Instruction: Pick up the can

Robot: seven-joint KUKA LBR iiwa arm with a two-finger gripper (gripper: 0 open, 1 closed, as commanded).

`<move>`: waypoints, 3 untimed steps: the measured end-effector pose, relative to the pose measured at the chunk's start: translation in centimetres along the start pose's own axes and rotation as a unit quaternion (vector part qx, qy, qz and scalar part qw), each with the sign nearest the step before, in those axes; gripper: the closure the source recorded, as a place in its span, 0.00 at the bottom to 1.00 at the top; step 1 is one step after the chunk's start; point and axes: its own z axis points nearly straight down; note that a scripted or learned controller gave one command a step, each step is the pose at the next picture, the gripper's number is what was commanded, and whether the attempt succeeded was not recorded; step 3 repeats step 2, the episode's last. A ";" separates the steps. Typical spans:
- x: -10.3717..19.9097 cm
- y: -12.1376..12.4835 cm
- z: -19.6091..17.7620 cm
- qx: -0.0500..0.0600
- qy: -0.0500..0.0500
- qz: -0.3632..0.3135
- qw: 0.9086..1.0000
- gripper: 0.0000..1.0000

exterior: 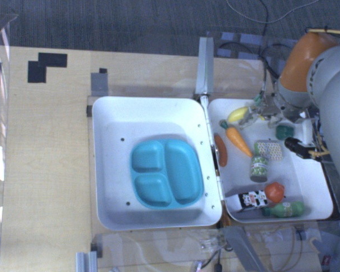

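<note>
The can, a small cylinder with a greenish patterned label and a dark top, is seen lying on the floor of the right-hand bin, roughly in the bin's middle, just below a small white dotted block and to the right of a toy carrot. It is not touched by anything and has not been lifted, so the task is judged to be at its very start. The arm is seen over the far right corner of that bin, its orange band above the wrist, and the gripper is placed near a yellow banana-like toy at the bin's back, well apart from the can. Whether the gripper is apart or together cannot be told, as it is small and blurred against the clutter. No object is seen to be held. Other items remain in the same bin: a brown sausage-shaped piece by the left wall, a red tomato-like ball, a black-and-white carton and a green piece at the front. A blue divided tray is seen in the left bin. What is left is the whole of the job: the gripper must be brought over the can, lowered, closed on it and raised.
</note>
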 end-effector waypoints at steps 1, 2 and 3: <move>-1.2 -7.1 -5.9 0.000 0.001 0.040 0.999 0.00; 4.3 -12.8 -0.3 -0.003 0.001 0.079 0.997 0.00; 4.3 -12.8 -0.3 -0.003 0.001 0.079 0.997 0.00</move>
